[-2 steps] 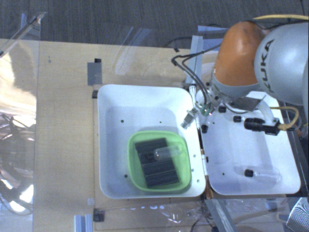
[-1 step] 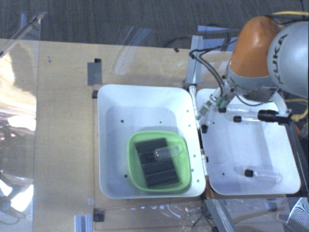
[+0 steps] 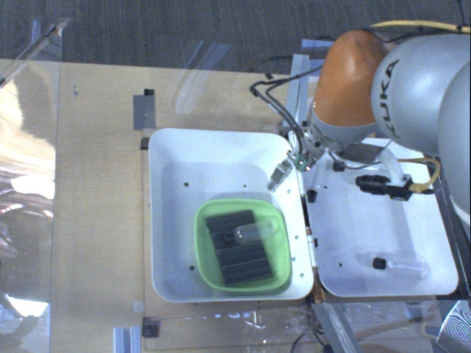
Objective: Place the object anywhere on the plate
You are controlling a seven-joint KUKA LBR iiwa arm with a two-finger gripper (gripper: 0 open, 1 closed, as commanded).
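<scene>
Camera view: tube (image 3: 254, 233) lying on plate (image 3: 208, 267), looking done; claw (image 3: 282, 173) hanging at one o'clock, grip unreadable.

Open white floor across the upper half of the left shallow white bin (image 3: 169, 197), nothing in the way there. Lower half taken up by the square green plate (image 3: 202, 259), dark blocks (image 3: 237, 247) and a clear tube (image 3: 254, 233) sitting on it. Over the right white bin (image 3: 434, 271), bulky grey arm with orange band (image 3: 383, 87) crowding the top; small clear tube (image 3: 397, 265) low down.
</scene>
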